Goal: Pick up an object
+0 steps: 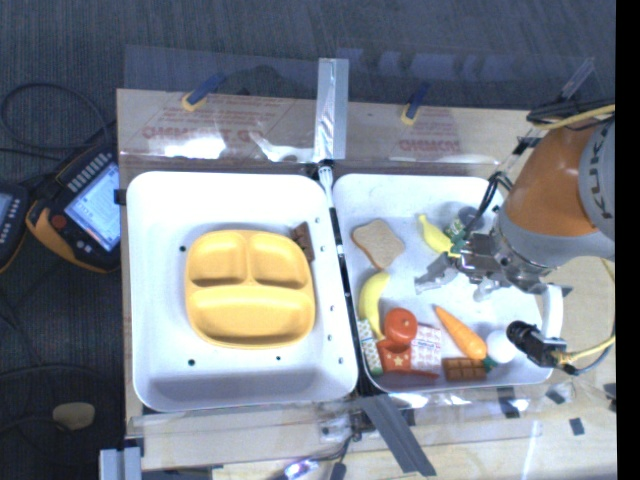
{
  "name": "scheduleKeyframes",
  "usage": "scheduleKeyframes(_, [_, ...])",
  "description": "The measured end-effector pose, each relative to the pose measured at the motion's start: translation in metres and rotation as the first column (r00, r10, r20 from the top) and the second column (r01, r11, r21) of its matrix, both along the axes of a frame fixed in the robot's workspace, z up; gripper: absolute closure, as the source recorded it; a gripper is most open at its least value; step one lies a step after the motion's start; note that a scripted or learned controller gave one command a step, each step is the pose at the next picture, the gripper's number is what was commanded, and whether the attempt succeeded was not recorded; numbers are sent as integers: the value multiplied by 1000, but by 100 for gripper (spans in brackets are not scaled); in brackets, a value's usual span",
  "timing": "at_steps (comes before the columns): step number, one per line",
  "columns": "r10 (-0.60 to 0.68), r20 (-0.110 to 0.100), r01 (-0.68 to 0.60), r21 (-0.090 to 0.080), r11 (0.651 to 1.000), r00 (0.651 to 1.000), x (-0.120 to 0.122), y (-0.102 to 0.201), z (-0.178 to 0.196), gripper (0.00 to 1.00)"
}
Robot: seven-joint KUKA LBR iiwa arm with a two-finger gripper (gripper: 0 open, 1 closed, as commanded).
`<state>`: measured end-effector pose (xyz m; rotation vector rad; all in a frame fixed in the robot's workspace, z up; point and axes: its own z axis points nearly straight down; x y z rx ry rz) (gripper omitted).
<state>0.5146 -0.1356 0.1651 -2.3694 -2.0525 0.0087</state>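
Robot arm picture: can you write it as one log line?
gripper over right bin | near carrot | nothing seen held | tray in left bin

Both bins (140, 268) are white. The left one holds a yellow tray (250, 288). In the right lie tan toast (378, 242), two yellow bananas (372, 298), a red tomato (400, 325), an orange carrot (462, 336) and a brown chocolate bar (463, 370). The arm (560, 193) is orange and grey.

Bench (230, 118): wooden top under clear plastic sheeting, carrying both bins.
Tape (203, 92): blue and yellow strips at the sheeting's far edge.
Pendant (85, 213): orange-cased handheld with a lit screen, on the dark carpet at left.
Cables (40, 98): black, looping over the carpet by the pendant.
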Motion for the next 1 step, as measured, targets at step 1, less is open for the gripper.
scheduleKeyframes(1, [198, 11, -198, 0, 980, 980, -29, -45, -63, 0])
